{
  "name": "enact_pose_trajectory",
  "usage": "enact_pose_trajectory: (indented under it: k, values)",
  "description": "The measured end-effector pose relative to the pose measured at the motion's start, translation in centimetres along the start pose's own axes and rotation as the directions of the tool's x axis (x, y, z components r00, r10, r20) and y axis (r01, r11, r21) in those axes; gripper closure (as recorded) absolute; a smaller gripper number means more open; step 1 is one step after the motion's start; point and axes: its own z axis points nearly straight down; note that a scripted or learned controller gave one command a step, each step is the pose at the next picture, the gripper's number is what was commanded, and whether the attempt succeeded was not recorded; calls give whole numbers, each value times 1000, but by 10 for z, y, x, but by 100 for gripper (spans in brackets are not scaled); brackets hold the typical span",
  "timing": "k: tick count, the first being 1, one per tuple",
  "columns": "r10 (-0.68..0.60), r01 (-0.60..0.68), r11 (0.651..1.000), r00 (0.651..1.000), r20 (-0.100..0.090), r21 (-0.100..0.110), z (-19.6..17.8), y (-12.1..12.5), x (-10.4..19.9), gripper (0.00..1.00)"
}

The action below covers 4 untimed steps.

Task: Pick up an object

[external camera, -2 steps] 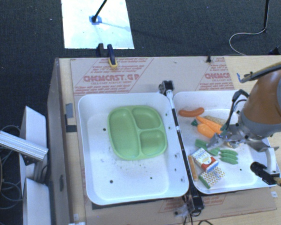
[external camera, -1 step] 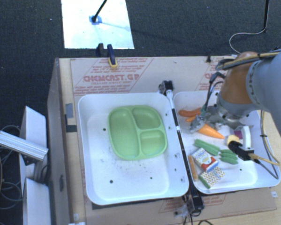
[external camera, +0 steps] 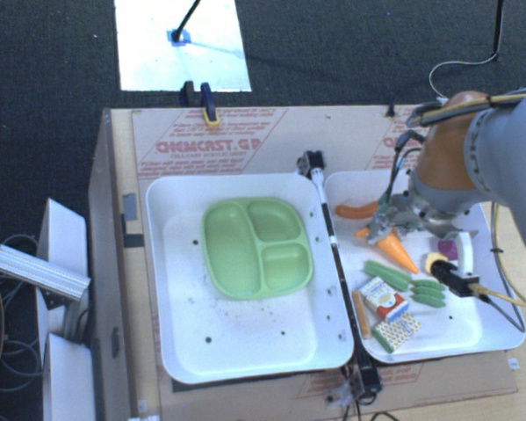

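Note:
My gripper [external camera: 385, 224] hangs low over the back left part of the right bin [external camera: 498, 325], at the end of the grey arm that comes in from the right. Its tip is at the wide end of an orange carrot [external camera: 397, 250], which lies pointing toward the front right. An orange sausage-shaped piece [external camera: 357, 211] lies just left of the gripper, near the bin's back wall. Whether anything sits between the fingers is hidden by the wrist.
Also in the right bin are green pods [external camera: 412, 284], a small white and red carton [external camera: 384, 298], a yellowish cracker [external camera: 398, 330], an orange stick [external camera: 361, 314] along the left wall and a purple piece [external camera: 447, 249]. The left bin [external camera: 182, 341] holds a green divided plate [external camera: 254, 248].

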Motion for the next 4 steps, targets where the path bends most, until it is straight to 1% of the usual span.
enact_pose_trajectory:
  k: [1,2,3,4]
  values:
    - [0,0,1000,1000,0,-1,-174,-11,61,100]
    - [3,-3,1000,1000,0,2,-185,-37,29,100]
    - [3,-3,1000,1000,1,2,-188,-100,-16,100]
    - [3,-3,1000,1000,0,2,-188,-113,-15,100]
